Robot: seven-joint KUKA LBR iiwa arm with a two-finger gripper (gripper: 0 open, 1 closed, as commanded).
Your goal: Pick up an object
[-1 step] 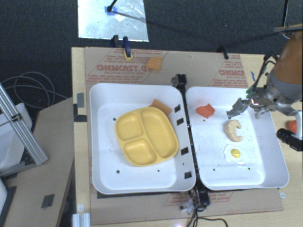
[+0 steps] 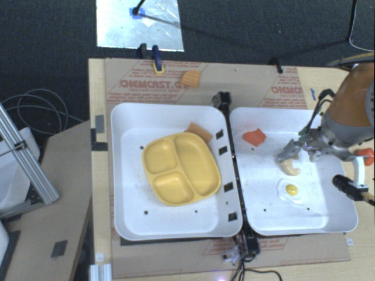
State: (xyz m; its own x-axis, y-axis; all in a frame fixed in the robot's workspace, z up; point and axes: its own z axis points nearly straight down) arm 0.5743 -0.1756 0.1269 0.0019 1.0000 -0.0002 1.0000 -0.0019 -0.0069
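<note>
Your arm [image 2: 351,107] comes in from the right side of the right bin [image 2: 258,218], its orange band sitting above the grey wrist near that bin's right wall. The wrist tilts down and leftward, so the tool [image 2: 290,155] reaches low over the middle of the right bin's floor, toward its right half.
</note>
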